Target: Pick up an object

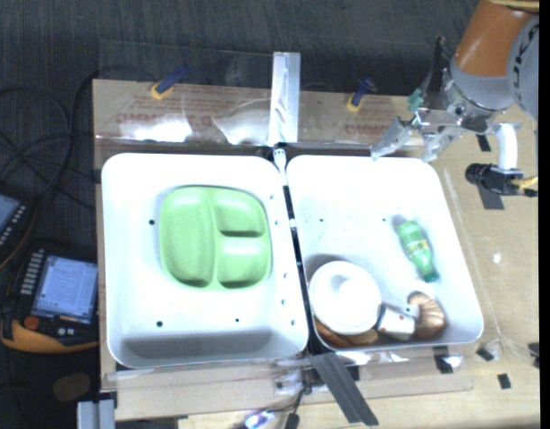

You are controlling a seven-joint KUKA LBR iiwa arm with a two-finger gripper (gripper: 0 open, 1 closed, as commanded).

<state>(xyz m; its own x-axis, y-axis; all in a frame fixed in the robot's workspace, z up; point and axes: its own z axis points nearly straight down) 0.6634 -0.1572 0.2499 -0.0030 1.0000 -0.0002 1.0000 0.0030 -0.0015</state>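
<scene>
The bench (498, 266) is carrying two shallow white bins side by side. The left bin (131, 311) is holding a green divided plate (216, 237), lying flat near the bin's middle with its two smaller compartments toward the right.

The right bin (346, 186) is holding the smaller things. A round white bowl (345, 297) is sitting near the front edge, overlapping a brown object (346, 336) beneath it. Just beside it to the right, a brown curved object (428, 315) with a white piece (399, 323) touching it is lying in the front right corner.

A green bottle (415, 247) is lying on its side near the right wall, apart from the bowl and the brown things. Its long axis is running from upper left to lower right, with the paler cap end pointing to the upper left, toward the bin's back.

The arm (489, 47) is reaching in at the upper right, its gripper (416, 137) hanging over the back right rim of the right bin, well apart from the bottle. The fingers are standing apart with nothing between them.
</scene>
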